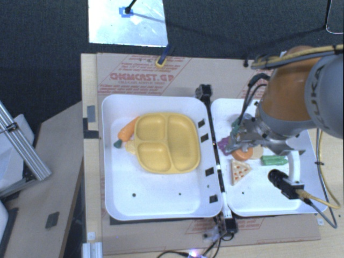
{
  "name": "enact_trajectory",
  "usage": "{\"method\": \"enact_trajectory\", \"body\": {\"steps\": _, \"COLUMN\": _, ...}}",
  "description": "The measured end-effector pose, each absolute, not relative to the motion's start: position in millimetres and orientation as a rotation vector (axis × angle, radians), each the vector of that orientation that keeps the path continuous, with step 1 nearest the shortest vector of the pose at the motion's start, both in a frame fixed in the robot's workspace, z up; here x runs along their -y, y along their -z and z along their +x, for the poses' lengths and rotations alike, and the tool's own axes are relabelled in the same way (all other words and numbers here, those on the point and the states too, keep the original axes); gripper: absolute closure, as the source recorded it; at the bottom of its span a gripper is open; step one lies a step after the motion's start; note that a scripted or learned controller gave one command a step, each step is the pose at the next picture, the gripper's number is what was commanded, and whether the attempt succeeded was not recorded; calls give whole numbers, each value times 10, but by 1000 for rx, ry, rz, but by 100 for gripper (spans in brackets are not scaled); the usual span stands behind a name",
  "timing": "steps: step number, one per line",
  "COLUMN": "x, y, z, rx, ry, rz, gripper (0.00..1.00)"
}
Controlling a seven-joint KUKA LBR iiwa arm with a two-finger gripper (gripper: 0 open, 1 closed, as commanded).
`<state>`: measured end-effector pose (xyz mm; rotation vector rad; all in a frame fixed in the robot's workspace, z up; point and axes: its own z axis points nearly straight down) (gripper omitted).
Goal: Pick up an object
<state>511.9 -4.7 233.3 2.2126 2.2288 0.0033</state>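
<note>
Since the end effector (238, 142) hangs low in the right bin (258, 206), just over the orange disc (244, 155), we take the disc as the pick target. We cannot tell whether the end effector is apart or together: the wrist hides it, and nothing visible confirms a hold.

The disc sits at 9 o'clock of the bin floor, near the wall shared with the left bin (161, 192). Its upper part is covered by the end effector.

Handling, our estimate:
- toy food, so light and not fragile
- likely stiff, smooth plastic, could slip
- flat and low, so little height to bite on; we'd grip across the rim at its widest, coming straight down

Neighbours:
- pizza slice (239, 171) at 6 o'clock of the disc, just beside it, possibly touching
- green block (274, 159) at 3 o'clock, near but apart
- purple piece (222, 143) at 10 o'clock, by the shared wall, too small to identify

In the way: the pizza slice crowds the 6 o'clock side, so we'd close along the 9–3 line. The shared wall limits room at 9 o'clock.

In the left bin, the yellow plate (164, 143) and the carrot (127, 129) at its 10 o'clock edge are well apart and no issue.
</note>
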Motion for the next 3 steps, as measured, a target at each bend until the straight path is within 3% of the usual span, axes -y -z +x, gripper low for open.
{"method": "enact_trajectory", "body": {"steps": 1, "x": 174, "y": -2178, "z": 5177, "rx": -2221, "ry": 1, "rz": 2221, "gripper": 100}}
{"method": "enact_trajectory", "body": {"steps": 2, "x": 88, "y": -2164, "z": 5054, "rx": -2225, "ry": 0, "rz": 2217, "gripper": 100}}
{"method": "enact_trajectory", "body": {"steps": 3, "x": 152, "y": -2157, "z": 5087, "rx": -2222, "ry": -1, "rz": 2219, "gripper": 100}}
